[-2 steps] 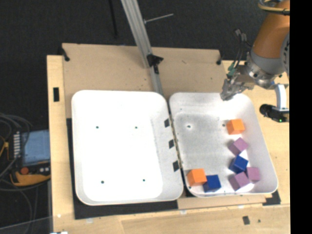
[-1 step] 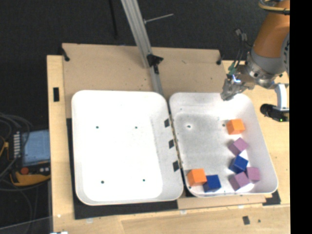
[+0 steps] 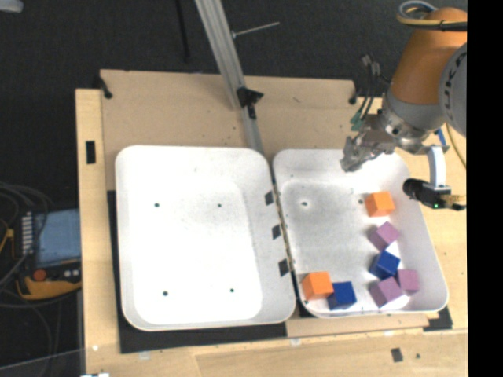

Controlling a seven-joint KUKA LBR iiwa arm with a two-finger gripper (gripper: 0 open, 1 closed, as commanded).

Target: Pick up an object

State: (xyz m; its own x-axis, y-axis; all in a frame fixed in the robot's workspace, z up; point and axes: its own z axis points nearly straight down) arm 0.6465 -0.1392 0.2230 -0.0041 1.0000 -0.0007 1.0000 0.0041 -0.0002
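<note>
Gripper (image 3: pixel 354 162) hovers above smooth white bin (image 3: pixel 330 210) holding cubes.

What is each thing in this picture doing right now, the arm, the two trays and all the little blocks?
Gripper: above the right bin's far edge, nothing seen in it.
Right bin: holds seven blocks.
Left bin: lies beside the right bin.
Orange blocks: lying loose.
Blue blocks: lying loose.
Purple blocks: lying loose, near the right side.

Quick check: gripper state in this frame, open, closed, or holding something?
Gripper: cannot be told; it hangs over the far edge of the right bin, with nothing visibly held.
</note>
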